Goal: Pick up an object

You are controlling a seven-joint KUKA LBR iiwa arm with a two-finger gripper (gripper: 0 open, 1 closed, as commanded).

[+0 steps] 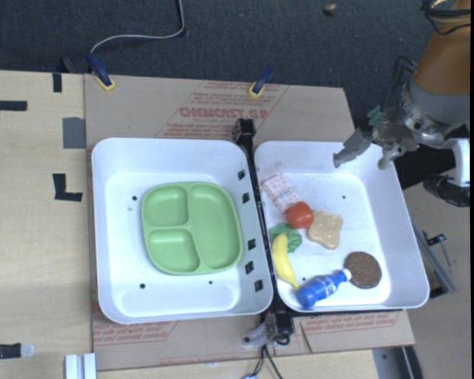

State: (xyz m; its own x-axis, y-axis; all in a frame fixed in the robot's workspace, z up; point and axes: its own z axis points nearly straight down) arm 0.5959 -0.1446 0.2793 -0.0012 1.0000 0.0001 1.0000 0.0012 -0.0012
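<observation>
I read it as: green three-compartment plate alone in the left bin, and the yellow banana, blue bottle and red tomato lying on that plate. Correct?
Not quite. The yellow toy banana, blue plastic bottle and red toy tomato lie in the right white bin, not on the plate. The camera view shows the green three-compartment plate alone in the left white bin, as you said.

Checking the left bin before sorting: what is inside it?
The left bin holds a green divided plate with nothing in its compartments. Whatever lies beneath the plate is covered.
</observation>
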